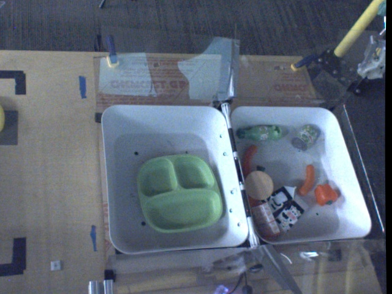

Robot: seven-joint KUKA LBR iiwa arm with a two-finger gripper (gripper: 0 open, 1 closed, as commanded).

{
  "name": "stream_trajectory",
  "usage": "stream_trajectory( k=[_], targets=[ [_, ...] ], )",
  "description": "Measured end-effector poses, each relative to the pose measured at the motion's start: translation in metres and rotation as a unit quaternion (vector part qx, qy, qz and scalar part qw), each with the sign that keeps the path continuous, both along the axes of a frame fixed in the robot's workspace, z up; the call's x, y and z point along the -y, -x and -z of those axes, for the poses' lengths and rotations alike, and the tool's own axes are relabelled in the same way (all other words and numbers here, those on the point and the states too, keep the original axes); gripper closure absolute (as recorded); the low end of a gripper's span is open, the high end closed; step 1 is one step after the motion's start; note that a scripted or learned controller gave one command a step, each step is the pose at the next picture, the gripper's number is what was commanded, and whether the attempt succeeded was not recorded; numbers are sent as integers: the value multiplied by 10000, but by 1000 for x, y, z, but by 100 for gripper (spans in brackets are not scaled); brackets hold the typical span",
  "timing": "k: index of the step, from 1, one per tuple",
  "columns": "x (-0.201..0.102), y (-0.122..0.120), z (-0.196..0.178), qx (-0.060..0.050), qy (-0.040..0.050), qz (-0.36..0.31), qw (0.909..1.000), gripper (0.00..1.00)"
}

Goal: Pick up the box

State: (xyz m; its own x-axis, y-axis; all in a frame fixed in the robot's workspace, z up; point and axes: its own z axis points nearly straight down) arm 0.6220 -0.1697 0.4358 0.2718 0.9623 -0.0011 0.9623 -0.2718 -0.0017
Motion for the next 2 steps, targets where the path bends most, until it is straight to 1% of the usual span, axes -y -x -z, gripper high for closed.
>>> stream_trajectory(
  k=[1, 2],
  targets=[
    [16, -45, 0, 14, 4, 2085, 9780, 100],
    [32, -24, 0, 3, 0, 41, 10000, 100]
  ],
)
